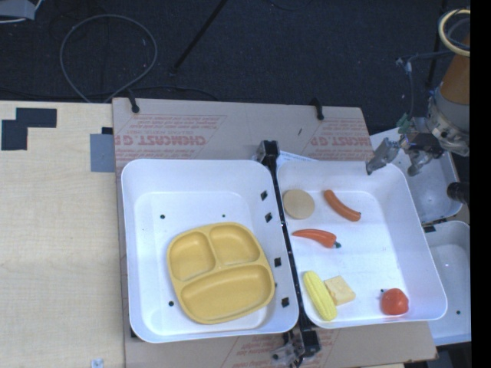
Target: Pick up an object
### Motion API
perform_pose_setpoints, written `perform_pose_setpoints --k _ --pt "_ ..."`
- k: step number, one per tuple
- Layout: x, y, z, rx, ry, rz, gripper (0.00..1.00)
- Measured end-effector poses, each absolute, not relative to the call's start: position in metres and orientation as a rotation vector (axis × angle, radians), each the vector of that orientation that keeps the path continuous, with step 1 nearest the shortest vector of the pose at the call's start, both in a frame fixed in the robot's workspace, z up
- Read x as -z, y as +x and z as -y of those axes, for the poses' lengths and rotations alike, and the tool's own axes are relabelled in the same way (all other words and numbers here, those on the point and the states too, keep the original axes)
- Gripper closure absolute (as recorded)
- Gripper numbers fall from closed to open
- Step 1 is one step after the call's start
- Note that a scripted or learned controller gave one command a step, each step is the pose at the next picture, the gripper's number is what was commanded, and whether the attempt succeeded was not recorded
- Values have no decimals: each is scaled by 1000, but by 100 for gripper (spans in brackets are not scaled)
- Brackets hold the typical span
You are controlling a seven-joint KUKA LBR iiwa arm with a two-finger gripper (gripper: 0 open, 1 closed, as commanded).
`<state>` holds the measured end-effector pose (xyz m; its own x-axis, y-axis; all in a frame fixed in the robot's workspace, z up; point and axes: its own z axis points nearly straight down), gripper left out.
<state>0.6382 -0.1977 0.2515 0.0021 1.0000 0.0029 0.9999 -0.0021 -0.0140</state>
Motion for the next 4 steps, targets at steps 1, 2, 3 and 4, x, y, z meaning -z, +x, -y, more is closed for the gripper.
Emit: perform_pose_setpoints --k 1,2,3,4 --pt "-260 640 197 -1 -2221 2221 0" --pt "-215 636 193 -6 -2217 2218 0" --pt "-171 631 194 -6 -2218 2217 0" --pt "-107 631 191 -6 -2217 2217 0"
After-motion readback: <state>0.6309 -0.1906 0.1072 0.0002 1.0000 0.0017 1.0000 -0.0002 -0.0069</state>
